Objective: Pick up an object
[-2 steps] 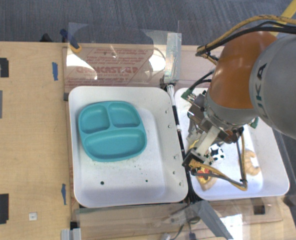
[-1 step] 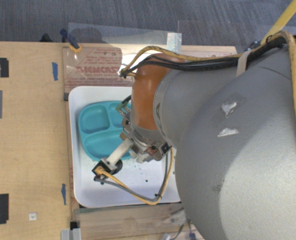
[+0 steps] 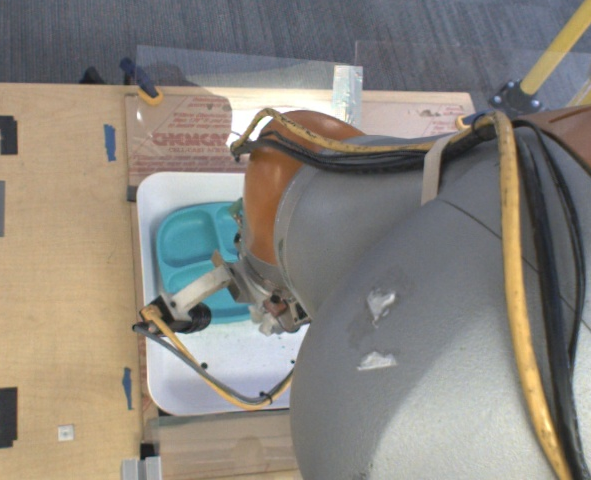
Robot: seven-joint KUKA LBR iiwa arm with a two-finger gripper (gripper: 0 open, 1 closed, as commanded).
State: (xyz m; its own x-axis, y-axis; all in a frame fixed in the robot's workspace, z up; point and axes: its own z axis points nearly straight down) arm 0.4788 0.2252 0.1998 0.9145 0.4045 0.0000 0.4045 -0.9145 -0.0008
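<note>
A turquoise divided tray [image 3: 190, 240] lies in the left half of the white bin [image 3: 151, 208], toward its back. My gripper [image 3: 271, 316] hangs low over the bin, just off the tray's right front corner. The grey arm with its orange band [image 3: 265, 183] reaches in from the right and hides the right part of the tray and most of the bin.
A bare stretch of white bin floor [image 3: 215, 363] shows at the front. The wooden bench top [image 3: 55, 268] with black corner marks and blue tape lies to the left. A clear plastic sheet [image 3: 190, 128] sits behind the bin.
</note>
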